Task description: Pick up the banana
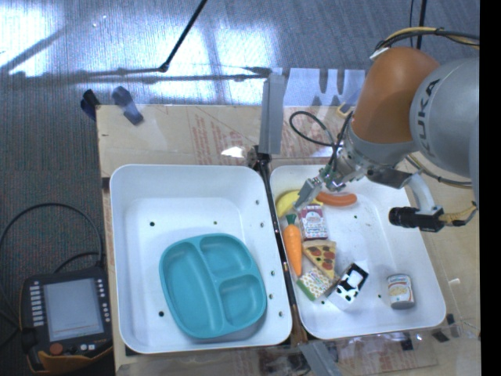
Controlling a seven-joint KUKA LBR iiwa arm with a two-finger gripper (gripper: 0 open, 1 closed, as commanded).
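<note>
While fingers hang over the banana, spread unclear, carrot beside it

1. The two shallow white bins look like smooth, slightly glossy plastic.
2. The teal divided plate appears as matt moulded plastic.
3. The yellow banana and orange carrot have a smooth plastic toy finish.
4. The bench top resembles bare, matt plywood.
5. The small grey can has a paper-like label.
6. The arm's orange band is glossy.
</note>
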